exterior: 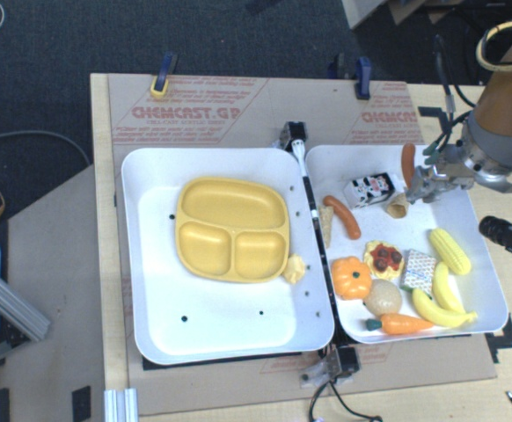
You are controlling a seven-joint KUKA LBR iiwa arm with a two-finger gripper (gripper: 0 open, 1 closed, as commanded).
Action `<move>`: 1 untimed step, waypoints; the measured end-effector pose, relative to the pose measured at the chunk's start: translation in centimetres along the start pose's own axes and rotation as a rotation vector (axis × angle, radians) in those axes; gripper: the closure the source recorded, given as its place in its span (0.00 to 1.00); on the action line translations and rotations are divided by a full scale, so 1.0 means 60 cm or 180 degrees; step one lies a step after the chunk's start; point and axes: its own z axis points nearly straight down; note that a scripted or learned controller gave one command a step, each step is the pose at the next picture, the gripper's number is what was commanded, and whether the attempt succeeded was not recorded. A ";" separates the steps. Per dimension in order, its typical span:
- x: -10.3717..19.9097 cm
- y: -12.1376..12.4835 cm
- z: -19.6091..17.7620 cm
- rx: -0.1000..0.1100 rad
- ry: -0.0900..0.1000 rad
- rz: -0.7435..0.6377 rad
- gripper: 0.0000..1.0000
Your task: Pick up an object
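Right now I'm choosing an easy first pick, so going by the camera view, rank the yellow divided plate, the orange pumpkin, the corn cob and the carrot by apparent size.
1. Yellow divided plate, by far the largest.
2. Orange pumpkin, corn cob and carrot: too alike in apparent size to rank; the pumpkin is rounder, the other two longer and thinner.

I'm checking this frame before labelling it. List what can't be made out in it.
- Hand: too small and blurred in the camera view to tell whether its fingers are open or shut, or touching anything.
- Arm: cut off by the right edge.
- Small brown item beside the hand: too small to identify.
- Carrot: partly covered by the banana.
- Pale piece by the yellow plate: too blurred to name.
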 end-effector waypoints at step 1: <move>0.000 0.001 -0.050 0.0004 0.0001 0.0002 1.00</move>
